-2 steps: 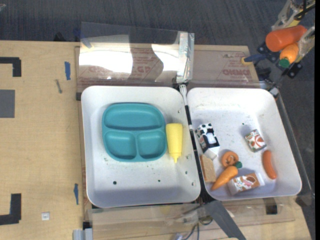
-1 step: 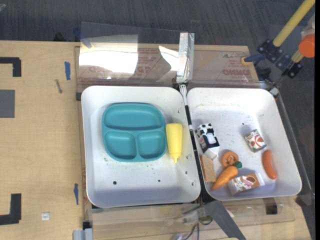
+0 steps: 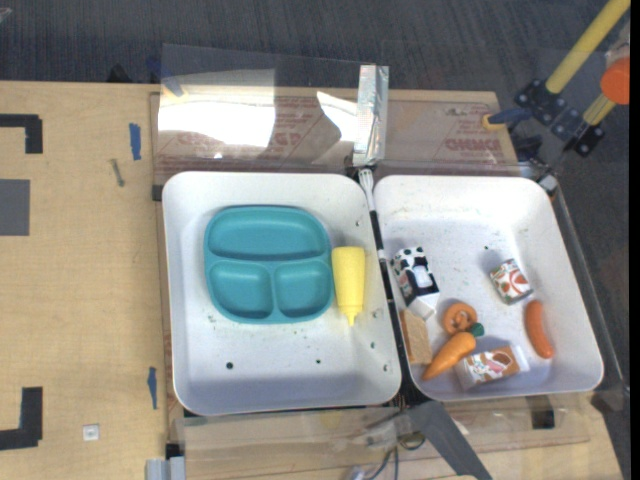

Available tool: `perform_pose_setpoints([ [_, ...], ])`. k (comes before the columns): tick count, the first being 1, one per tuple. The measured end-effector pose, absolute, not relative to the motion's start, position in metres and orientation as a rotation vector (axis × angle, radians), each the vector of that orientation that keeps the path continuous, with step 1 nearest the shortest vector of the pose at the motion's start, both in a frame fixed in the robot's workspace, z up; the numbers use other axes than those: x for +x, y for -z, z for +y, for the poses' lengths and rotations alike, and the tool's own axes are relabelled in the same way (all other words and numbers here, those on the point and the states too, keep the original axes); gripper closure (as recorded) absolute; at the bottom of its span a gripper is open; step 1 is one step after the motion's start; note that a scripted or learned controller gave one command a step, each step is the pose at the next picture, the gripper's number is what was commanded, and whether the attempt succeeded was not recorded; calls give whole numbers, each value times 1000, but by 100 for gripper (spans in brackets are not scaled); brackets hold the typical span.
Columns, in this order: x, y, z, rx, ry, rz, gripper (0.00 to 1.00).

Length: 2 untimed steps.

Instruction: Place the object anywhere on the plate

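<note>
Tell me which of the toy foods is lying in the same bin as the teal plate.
The yellow mustard bottle. It lies in the left bin, against the right edge of the teal plate; every other toy food lies in the right bin.

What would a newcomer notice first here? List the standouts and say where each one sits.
The teal divided plate stands out first, lying in the left white bin, with a yellow mustard bottle beside its right edge. The right bin holds a cluster of toy food: a carrot, a small orange pumpkin, a red sausage and a black-and-white milk carton.
</note>
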State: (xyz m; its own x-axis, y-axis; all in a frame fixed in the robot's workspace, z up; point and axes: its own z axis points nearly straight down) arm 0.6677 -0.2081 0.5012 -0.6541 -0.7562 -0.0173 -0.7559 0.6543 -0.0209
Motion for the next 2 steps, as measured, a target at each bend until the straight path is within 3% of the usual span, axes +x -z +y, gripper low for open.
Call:
perform_pose_setpoints([
  [2, 670, -527, -206, -1284, 33, 2813, 100],
])
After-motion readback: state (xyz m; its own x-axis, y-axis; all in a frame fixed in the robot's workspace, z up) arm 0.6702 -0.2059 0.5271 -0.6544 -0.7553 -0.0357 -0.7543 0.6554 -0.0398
